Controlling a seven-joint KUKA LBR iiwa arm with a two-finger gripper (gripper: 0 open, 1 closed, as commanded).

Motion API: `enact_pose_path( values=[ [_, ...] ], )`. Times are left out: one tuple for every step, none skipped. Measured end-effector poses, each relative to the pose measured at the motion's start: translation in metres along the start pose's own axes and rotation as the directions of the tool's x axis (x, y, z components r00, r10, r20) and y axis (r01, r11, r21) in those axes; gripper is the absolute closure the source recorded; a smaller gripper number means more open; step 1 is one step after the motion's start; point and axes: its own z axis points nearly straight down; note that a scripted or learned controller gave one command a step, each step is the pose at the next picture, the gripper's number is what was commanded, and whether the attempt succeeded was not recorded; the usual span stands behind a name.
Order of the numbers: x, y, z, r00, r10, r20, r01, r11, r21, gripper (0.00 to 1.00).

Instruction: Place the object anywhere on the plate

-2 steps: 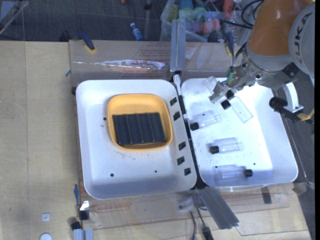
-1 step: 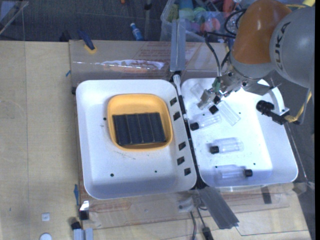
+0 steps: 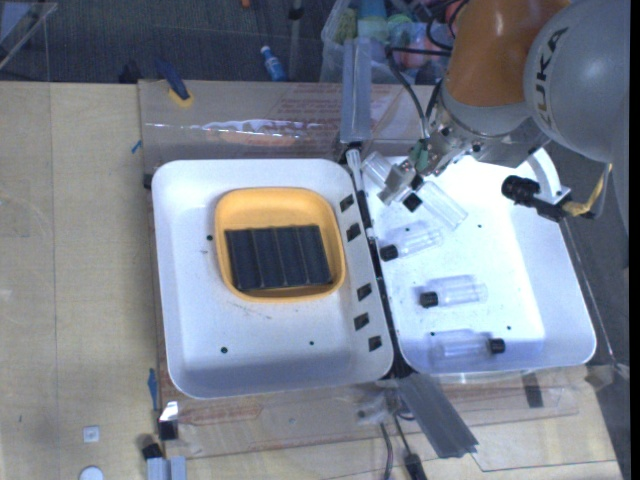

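— Two white bins sit side by side on the bench (image 3: 70, 268), seen from the one camera above. What lies in the left bin (image 3: 190, 348)?

— A yellow plate (image 3: 232, 208) with rounded corners, and on it a dark ribbed slab (image 3: 278, 258) that covers most of its middle.

— And the right bin (image 3: 540, 298)?

— Several small clear vials with black caps. One vial (image 3: 452, 293) lies near the middle, cap toward the divider. Another vial (image 3: 465, 345) lies near the front edge, cap to the right. A third vial (image 3: 412, 240) lies closer to the divider, further back. None of them touches the plate; all are in the right bin, well apart from it.

— Where is your claw?

— My claw (image 3: 412, 180) hangs over the back left corner of the right bin, just beside the divider. My arm comes in from the right, its orange band (image 3: 500, 28) above the wrist. Something clear, like another vial, shows just beside the tips, but I cannot tell whether it is gripped, nor whether the claw is wide or narrow.
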Motion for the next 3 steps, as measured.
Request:
enact_pose_path(
  values=[
    [0.024, -0.037, 0.019, 0.961, -0.277, -0.005, 0.277, 0.961, 0.002, 1.0],
    [0.024, -0.038, 0.018, 0.961, -0.277, -0.004, 0.277, 0.961, 0.002, 0.0],
    [-0.037, -0.067, 0.02, 0.866, -0.501, 0.002, 0.501, 0.866, -0.001, 0.0]
  ],
)
